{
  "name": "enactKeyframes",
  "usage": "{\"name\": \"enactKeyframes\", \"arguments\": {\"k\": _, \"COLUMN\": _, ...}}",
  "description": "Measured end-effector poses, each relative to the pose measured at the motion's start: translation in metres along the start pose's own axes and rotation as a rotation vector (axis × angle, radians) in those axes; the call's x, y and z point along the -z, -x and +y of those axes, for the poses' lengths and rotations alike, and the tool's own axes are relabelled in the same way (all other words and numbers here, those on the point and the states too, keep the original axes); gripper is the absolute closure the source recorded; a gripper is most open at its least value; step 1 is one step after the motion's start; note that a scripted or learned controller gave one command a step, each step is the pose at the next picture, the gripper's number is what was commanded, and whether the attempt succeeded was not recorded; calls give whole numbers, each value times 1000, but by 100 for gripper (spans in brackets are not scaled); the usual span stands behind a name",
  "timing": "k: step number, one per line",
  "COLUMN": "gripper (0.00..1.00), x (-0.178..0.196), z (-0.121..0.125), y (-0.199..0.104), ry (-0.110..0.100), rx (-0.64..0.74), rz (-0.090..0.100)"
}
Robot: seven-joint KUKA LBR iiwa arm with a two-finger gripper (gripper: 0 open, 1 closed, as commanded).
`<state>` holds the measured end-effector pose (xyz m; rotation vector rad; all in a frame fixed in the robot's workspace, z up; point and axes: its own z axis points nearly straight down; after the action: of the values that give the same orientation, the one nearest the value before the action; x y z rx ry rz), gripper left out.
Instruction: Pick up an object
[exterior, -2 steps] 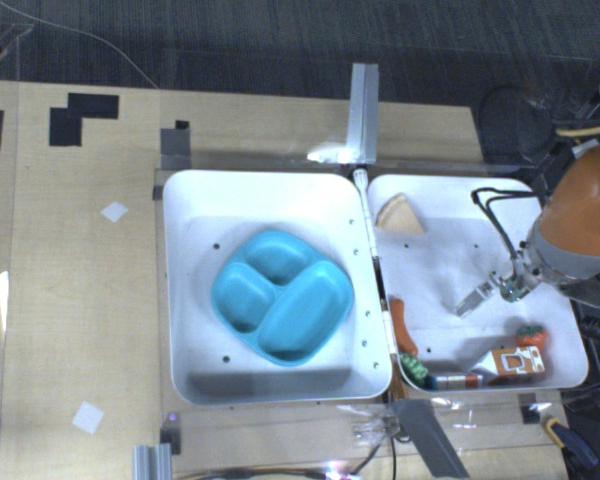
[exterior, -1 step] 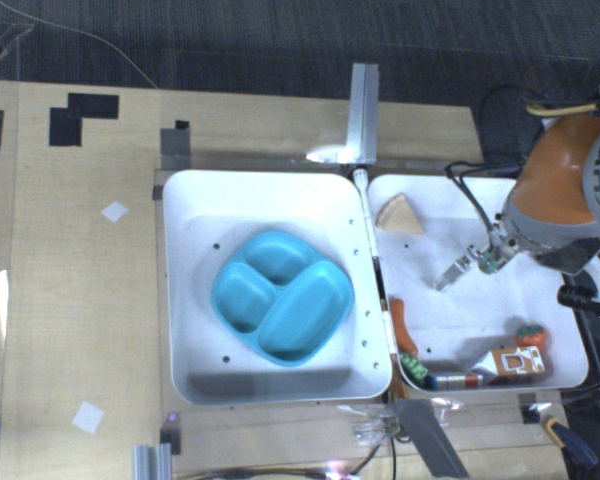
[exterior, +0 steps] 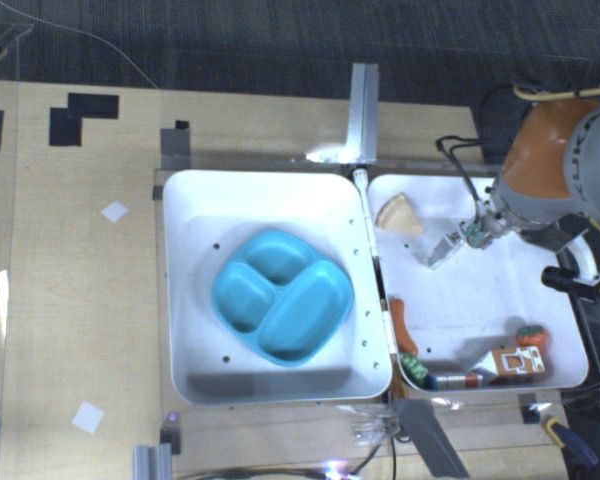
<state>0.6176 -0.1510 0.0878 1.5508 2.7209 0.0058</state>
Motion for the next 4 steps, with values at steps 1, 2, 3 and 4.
{"name": "enactKeyframes", "arguments": {"k": 1, "gripper": 0, "x": 2, "z": -16, "y": -46, "ry": 1, "rx": 103, "rz": 1}}
{"name": "enactKeyframes", "arguments": {"k": 2, "gripper": 0, "x": 1, "z": 56, "y": 5, "ry": -14, "rx": -42, "rz": 12}}
{"name": "enactKeyframes", "arguments": {"k": 3, "gripper": 0, "x": 1, "z": 1, "y": -53, "ry": 0, "rx": 2, "rz": 1}}
{"name": "enactKeyframes", "arguments": {"k": 4, "gripper": 0, "x": 3, "z": -40, "y": -70, "ry": 4, "rx": 156, "rz": -3}}
